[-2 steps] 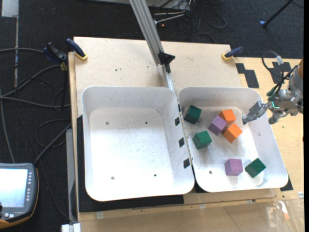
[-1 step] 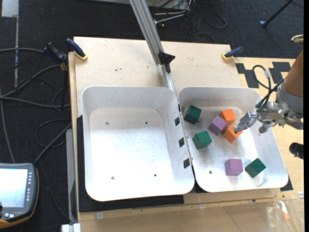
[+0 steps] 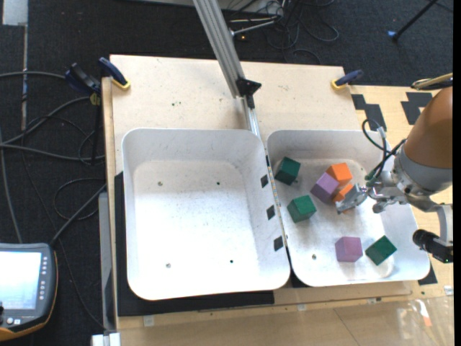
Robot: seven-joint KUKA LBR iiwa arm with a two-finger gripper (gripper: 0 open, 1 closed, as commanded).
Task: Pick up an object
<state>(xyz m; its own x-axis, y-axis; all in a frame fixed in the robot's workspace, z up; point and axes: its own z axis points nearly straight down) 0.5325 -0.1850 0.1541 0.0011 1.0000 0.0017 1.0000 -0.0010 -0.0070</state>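
Gripper [image 3: 351, 199] is low in the right bin [image 3: 403, 272], near its right wall, against the orange block [image 3: 340, 173] and purple block [image 3: 325, 186]. Finger opening cannot be told; no grasp evident. Lifting is not yet done.

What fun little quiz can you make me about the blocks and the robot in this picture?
1. Multiple choice: which bin holds the blocks? A) the left bin B) the right bin C) both
2. True or false: three of the blocks are green.
3. Fill the gap: the pincer sits right beside the ______ block.

Key:
1. B. All the blocks lie there.
2. True: one green block at the top, another green block in the middle, a third green block at the bottom right.
3. Orange: the orange block is next to it, touching a purple block. A second purple block lies lower down.
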